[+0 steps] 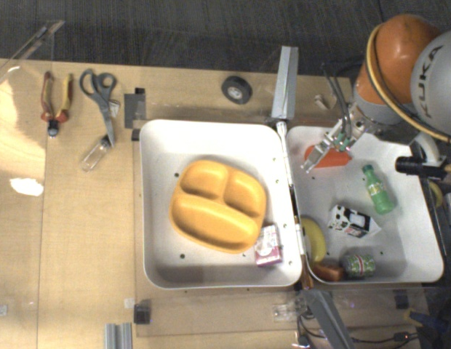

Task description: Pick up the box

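Bins: I see the small pink carton box point(268, 245) beside a yellow moulded tray point(218, 203) in the left white bin point(156, 195). My gripper point(320, 151) hangs spread, holding nothing, over the right white bin point(422, 195) by an orange wedge point(329, 158).

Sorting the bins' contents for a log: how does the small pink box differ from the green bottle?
The pink box is blocky and pink-and-white; the green bottle is slim and green with a paler cap end. The box lies in the left bin, tucked against the yellow divided tray; the bottle lies in the right bin, apart from its neighbours. Both are small and lie on a white bin floor.
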